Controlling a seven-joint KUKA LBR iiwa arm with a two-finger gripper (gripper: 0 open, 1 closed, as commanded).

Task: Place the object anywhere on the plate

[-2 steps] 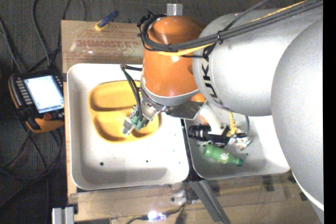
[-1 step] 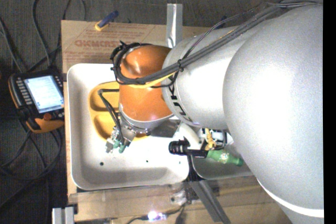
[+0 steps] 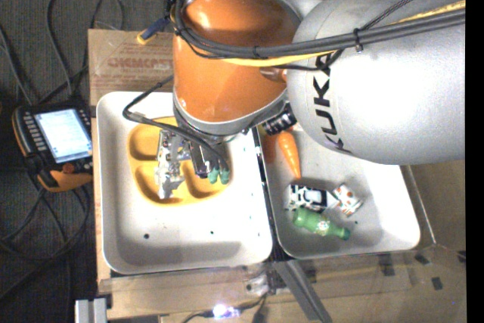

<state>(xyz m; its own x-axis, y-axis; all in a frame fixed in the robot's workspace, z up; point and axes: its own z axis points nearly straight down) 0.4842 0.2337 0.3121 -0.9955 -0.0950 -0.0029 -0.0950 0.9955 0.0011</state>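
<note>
Here my gripper (image 3: 193,166) hangs low over the yellow plate (image 3: 144,144), which lies in the left bin (image 3: 181,246). The plate is glossy plastic with rounded, scooped compartments; my wrist covers its upper right part, so I cannot make out its full outline. The gripper is a tangle of bare metal and dark fittings, with two small teal tips (image 3: 219,177) at its lower right. From this angle I cannot tell whether the jaws stand apart or together, nor whether anything sits between them. A pale, metallic-looking lump shows at the gripper's left over the plate, but I cannot say whether it is part of the tool or a separate item.

The right bin (image 3: 393,238) holds the loose things. An orange carrot (image 3: 289,151), smooth and tapered, lies near the dividing wall, its upper end hidden under my arm. Below it is a small black-and-white toy (image 3: 310,197), and just beside that a white piece with an orange spot (image 3: 348,199); both are too small to name surely. A shiny green bottle (image 3: 321,226) lies on its side at the front of that group. Which of these is the task's object I cannot tell.

Both bins are matte white with rounded corners. My broad orange band and grey housing hide the bins' far edges.
</note>
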